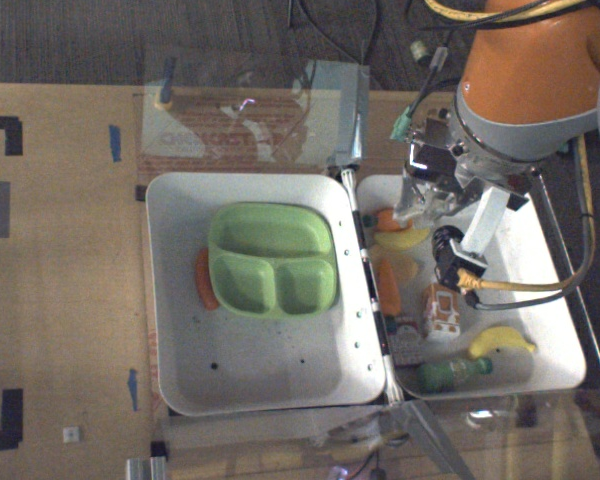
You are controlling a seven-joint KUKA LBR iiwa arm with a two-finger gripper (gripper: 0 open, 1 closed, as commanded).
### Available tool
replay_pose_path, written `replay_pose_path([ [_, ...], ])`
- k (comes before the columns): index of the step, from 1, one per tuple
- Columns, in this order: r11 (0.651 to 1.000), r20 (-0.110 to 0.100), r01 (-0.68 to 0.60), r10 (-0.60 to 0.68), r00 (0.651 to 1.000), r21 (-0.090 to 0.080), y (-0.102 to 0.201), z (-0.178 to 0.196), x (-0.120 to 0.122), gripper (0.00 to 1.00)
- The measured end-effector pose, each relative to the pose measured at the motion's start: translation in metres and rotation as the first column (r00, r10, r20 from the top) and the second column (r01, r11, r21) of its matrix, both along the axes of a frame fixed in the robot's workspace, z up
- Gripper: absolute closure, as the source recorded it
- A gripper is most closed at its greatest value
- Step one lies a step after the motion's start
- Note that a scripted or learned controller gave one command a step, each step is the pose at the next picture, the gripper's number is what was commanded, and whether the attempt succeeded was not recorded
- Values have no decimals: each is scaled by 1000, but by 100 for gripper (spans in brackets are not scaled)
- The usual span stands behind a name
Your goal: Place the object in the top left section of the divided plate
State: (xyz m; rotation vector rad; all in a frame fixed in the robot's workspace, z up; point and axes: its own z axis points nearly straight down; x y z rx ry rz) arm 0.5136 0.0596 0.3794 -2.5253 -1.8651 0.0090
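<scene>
The green divided plate (272, 258) lies in the left bin (250, 368), with one wide section on its far side and two small sections on its near side. All three sections look bare. My gripper (417, 206) hangs low over the far left corner of the right bin (560, 363), just above an orange piece (386, 219) and a yellow piece (404, 238). The wrist and its cables hide the gripper's tip, and I see nothing held in it.
An orange item (205, 280) lies against the plate's left edge. The right bin also holds an orange carrot (388, 284), a small carton (442, 311), a yellow banana (502, 343) and a green bottle (455, 371). A clear box (245, 118) stands behind the left bin.
</scene>
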Motion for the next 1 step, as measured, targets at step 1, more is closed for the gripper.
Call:
replay_pose_path([
  [1,1000,-1,-14,14,1000,0,26,-5,-34,100],
])
